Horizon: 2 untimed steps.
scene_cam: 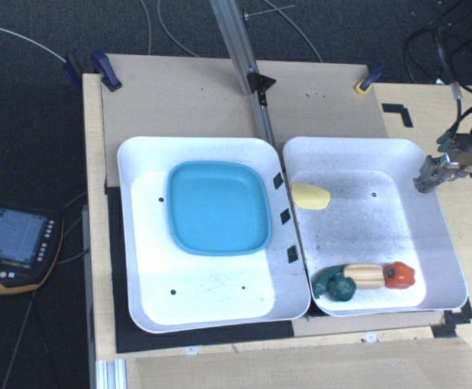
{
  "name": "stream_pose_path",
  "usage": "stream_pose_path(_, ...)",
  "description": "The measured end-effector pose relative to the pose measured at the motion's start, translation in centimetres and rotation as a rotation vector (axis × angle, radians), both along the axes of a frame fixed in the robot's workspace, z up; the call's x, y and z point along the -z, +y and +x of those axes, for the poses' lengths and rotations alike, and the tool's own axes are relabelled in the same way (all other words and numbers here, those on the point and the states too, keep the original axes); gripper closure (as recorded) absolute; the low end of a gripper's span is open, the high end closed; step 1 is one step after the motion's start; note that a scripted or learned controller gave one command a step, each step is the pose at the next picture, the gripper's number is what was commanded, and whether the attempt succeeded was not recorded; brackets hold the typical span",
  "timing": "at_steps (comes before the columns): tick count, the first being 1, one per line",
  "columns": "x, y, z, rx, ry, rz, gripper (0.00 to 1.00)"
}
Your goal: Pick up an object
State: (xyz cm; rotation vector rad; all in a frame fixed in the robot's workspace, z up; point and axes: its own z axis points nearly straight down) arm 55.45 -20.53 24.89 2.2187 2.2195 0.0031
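Your gripper (432, 174) sits at the right bin's (430, 217) far right rim, grip state unclear; the yellow object (310, 196) lies against that bin's left wall; a descent there risks clipping the wall.

1 fixed overhead camera looks slantwise down on both bins (138, 298).

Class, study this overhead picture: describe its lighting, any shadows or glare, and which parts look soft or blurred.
Camera view: light is even and diffuse, with only faint shadows beside the blue plate and the yellow piece; the white bins look bright but not blown out; the toy vegetables are soft-edged; the claw at the right rim is small and blurry; the dark carpet loses detail.
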Motion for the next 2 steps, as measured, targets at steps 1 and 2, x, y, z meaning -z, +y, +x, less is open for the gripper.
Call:
stream_pose_path(1,-0.8,5.4,1.3,-0.005,0.002,0.002,1.00)
stream_pose_path(2,0.4,11.0,2.4,-0.005,0.004,0.002,1.00)
